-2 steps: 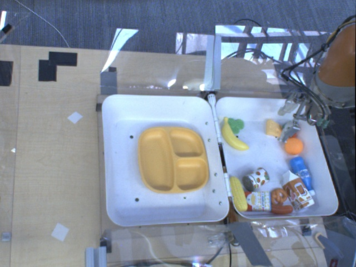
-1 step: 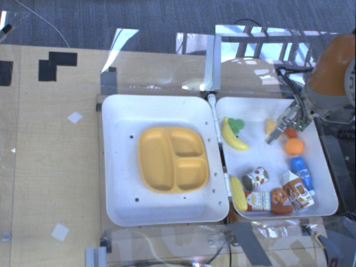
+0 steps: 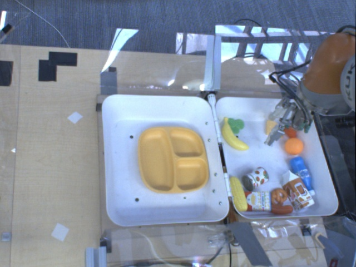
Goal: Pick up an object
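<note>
Orange plastic fruit (image 3: pixel 294 146) is seen in the right bin (image 3: pixel 329 196), just below the jaws, with a banana (image 3: pixel 234 137) well to its left. The jaws of the gripper (image 3: pixel 280 128) are lowered near the bin's upper part; whether they are spread cannot be told. A yellow tray (image 3: pixel 172 159) is set in the left bin (image 3: pixel 119 204).

Pale wooden bench (image 3: pixel 50 166), two white bins (image 3: pixel 119 149) side by side, black marks (image 3: pixel 55 64), perhaps tape
</note>
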`<state>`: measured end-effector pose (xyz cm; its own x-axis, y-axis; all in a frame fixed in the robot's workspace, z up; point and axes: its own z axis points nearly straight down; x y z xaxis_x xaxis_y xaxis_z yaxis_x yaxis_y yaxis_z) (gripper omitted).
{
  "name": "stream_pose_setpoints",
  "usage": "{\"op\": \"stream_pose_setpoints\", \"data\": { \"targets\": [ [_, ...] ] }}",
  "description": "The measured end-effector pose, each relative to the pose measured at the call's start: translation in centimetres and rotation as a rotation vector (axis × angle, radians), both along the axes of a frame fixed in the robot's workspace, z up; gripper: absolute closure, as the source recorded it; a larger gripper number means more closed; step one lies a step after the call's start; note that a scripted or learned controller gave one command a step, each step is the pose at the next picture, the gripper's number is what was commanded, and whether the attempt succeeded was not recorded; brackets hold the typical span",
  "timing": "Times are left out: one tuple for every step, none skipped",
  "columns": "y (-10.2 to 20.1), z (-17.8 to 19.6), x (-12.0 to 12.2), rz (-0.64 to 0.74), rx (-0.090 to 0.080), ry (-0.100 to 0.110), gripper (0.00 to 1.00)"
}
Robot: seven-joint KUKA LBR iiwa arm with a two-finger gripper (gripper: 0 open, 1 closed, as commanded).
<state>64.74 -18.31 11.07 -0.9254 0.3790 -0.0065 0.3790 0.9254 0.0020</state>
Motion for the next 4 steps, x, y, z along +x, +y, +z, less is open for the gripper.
{"op": "stream_pose_setpoints", "data": {
  "targets": [
    [8.1, 1.4, -2.2, -0.330, 0.004, 0.003, 0.00],
    [8.8, -2.3, -1.7, -0.089, 0.001, -0.004, 0.00],
    [8.9, -1.1, -1.3, -0.084, 0.000, -0.015, 1.00],
    [12.5, 7.4, -2.4, -0.374, 0.003, 0.000, 1.00]
  ]
}}
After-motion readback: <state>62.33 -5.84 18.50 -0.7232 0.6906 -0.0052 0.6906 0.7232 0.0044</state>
